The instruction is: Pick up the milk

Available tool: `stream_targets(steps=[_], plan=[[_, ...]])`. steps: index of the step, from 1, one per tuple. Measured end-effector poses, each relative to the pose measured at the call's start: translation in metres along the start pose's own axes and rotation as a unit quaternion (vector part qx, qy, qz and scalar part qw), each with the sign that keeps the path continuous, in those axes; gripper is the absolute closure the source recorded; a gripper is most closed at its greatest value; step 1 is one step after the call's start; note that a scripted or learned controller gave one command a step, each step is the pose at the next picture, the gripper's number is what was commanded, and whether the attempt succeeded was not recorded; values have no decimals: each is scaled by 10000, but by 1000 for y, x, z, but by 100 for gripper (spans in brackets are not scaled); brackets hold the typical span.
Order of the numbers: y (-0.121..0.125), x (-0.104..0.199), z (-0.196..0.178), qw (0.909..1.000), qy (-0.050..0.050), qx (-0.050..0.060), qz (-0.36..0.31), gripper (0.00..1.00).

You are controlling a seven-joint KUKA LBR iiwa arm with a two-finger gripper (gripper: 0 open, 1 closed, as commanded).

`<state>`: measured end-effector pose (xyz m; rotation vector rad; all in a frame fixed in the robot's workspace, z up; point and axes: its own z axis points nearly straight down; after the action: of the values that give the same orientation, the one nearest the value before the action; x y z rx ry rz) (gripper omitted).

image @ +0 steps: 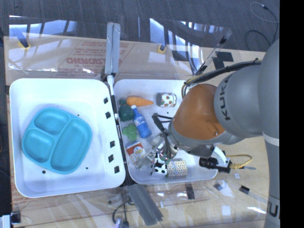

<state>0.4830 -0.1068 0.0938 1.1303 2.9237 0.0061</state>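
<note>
One claw (159, 156) serves you here, hovering low in the right bin (142, 85), whether clenched you cannot tell, and the cow-patterned milk (160, 168) carton lies just below it, at that bin's near wall beside a speckled cylinder (176, 168).

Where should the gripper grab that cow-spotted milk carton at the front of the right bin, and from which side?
Probably from straight above, gripping the milk carton across its body. It sits by the right bin's front wall with a speckled roll against one side, so sideways approaches look blocked. The gripper hangs just beyond it.
</note>
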Motion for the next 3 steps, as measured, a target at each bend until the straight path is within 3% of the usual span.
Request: stream_targets(steps=[1, 2, 3], plan=[[1, 0, -9, 10000, 36, 13, -23, 100], [54, 55, -96, 9734, 39, 29, -2289, 100], [96, 93, -100, 8528, 45, 11, -5222, 100]])
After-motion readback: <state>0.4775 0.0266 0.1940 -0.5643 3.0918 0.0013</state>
